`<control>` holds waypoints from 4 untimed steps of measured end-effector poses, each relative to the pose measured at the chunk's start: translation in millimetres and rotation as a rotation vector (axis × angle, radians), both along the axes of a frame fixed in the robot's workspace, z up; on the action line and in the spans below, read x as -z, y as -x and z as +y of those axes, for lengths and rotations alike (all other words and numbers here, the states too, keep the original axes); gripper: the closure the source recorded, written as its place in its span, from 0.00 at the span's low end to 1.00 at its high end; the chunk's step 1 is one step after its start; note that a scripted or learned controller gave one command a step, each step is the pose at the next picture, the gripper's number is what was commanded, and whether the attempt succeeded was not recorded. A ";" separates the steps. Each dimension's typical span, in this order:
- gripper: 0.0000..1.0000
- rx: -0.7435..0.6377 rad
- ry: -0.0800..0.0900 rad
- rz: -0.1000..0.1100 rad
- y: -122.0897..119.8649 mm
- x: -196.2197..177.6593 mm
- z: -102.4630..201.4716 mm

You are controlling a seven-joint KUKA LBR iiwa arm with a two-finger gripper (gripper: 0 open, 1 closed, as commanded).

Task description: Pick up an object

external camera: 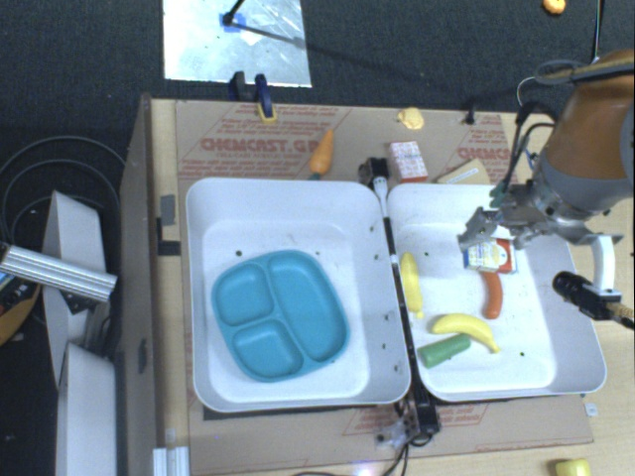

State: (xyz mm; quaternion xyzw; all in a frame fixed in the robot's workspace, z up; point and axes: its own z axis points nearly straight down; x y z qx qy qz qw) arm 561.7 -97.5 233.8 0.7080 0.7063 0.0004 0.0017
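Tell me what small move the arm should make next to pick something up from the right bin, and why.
Probably a short descent straight down. The gripper hangs over the white and blue carton in the right bin, with the orange sausage just beyond it. The carton is the nearest thing beneath it, so lowering there looks like the shortest way to a grasp.

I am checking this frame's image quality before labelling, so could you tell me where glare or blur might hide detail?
Camera view: lighting is even and soft overall; the foil sheet above the bench glares brightly. The white right bin is near washed out, though the banana and blue tray read clearly. The gripper is slightly soft, and the small carton below it is too blurred to read.
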 end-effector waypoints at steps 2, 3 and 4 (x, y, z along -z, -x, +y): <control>1.00 -0.009 -0.002 -0.002 -28.6 -31.3 9.2; 1.00 -0.001 0.000 -0.001 -30.5 -24.0 -22.5; 1.00 -0.002 0.000 -0.001 -34.4 -22.4 -28.7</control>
